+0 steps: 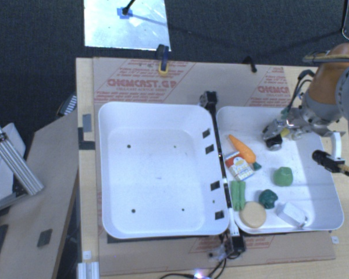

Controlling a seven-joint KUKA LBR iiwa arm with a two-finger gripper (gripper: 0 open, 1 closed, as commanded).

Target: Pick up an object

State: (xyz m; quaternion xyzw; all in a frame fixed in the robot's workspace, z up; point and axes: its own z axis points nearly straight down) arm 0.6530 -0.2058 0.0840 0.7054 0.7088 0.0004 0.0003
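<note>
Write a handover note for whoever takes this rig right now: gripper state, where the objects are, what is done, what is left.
Gripper: low over the upper part of the right bin, nothing visibly held; open or shut cannot be told from this view.
Objects, all in the right bin: orange carrot near the divider, small printed box just below it, green stalk along the left wall, green block mid-bin, dark teal piece, tan round piece and white piece by the near edge.
Left bin: white floor showing.
Done: arm reached into the right bin.
Left: grasp and lift one object.
</note>
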